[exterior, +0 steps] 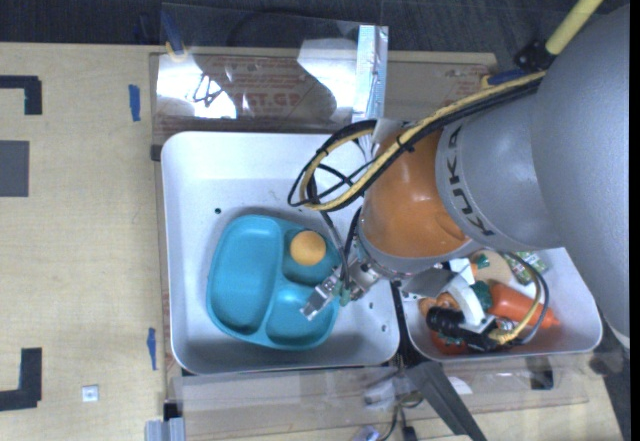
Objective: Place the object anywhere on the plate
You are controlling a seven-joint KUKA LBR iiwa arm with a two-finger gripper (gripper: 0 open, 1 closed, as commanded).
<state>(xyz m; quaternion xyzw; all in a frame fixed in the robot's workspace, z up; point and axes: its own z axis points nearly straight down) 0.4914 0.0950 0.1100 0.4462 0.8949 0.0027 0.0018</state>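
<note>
Hand (328,295) hovers over blue plate's (240,279) right edge, grip state can't be told, while the orange ball (307,248) sits in the plate's upper-right compartment; it looks light, smooth, prone to rolling, best pinched across its middle.

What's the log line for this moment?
arm: over bins' seam | claw: above plate's right rim | ball: orange, in plate's upper right compartment | right bin: mixed items
</note>
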